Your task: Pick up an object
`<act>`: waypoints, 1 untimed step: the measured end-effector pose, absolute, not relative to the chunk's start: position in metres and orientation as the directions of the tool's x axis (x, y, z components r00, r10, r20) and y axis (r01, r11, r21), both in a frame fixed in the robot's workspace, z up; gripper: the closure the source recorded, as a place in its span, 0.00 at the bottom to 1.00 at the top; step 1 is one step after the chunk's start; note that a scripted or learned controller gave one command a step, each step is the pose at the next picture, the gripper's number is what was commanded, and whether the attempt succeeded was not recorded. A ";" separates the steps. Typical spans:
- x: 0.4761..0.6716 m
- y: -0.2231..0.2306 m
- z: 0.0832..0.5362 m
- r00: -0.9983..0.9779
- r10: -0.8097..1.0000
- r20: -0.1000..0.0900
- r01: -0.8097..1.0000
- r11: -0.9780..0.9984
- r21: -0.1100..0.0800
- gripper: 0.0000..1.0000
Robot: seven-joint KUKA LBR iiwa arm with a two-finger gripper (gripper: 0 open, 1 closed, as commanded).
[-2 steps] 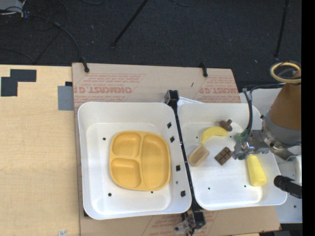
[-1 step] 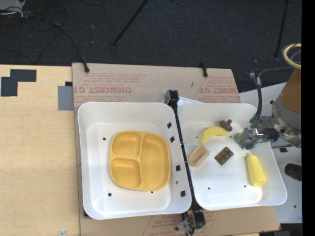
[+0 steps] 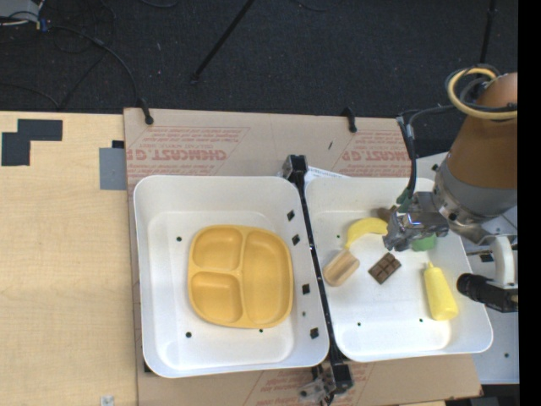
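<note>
The arm (image 3: 482,155) is reached in from the right, its gripper (image 3: 404,231) lowered over the right bin (image 3: 473,332), just beside the banana (image 3: 365,229). Whether the jaws are clenched cannot be told.

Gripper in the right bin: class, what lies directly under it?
A green object peeks out beneath the gripper, beside the banana; most of it is covered.
</note>
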State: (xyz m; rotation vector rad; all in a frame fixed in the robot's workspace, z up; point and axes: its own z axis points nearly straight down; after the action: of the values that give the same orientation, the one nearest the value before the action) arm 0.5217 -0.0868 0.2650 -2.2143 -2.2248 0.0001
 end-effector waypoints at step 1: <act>0.520 -0.035 0.264 -0.005 1.000 0.002 1.000 0.005 -0.004 1.00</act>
State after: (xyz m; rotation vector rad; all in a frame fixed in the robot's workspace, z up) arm 0.5205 -0.0346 0.2636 -2.2129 -2.2238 0.0031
